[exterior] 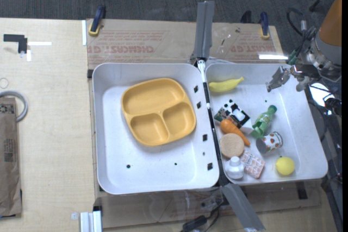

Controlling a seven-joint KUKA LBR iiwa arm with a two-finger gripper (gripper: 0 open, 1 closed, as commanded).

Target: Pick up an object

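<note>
Two shallow white bins side by side on the bench; left bin bearing a yellow divided plate, three compartments, set at a slant; right bin holding the small things: yellow banana near the far left corner; black-and-white item below it; orange carrot just beside that; green bottle tilted, near the middle; red-and-white can just under the bottle; round tan disc touching the carrot's end; white bottle and patterned packet at the near edge; yellow lemon in the near right corner. Gripper above the right bin's far right part, well apart from the bottle, nothing between its fingers; jaws apart or together: cannot tell.
</note>
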